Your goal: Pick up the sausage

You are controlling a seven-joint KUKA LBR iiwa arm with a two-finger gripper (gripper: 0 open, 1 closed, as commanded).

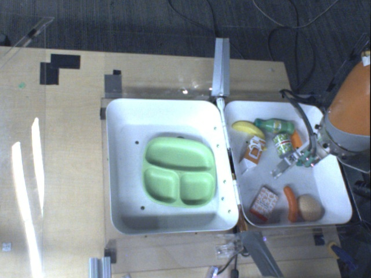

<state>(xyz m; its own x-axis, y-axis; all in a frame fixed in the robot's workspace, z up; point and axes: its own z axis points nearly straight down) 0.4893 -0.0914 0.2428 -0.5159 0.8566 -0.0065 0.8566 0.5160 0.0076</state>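
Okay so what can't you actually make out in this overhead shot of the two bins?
- Pincer: small and blurred in the camera view, so its finger state is unclear.
- Orange-red sausage: its far side is hidden by the round tan potato lying against it.
- Green can: label too small to read.
- Grey and orange arm: cut off by the right edge.

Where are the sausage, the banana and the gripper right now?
sausage [291, 203]: camera view, middle of its orange length.
banana [248, 128]: camera view, middle of its yellow curve.
gripper [284, 167]: camera view, between its fingertips.

a pale wooden bench [64, 172] on dark carpet [116, 16], with black cables [191, 4] trailing.
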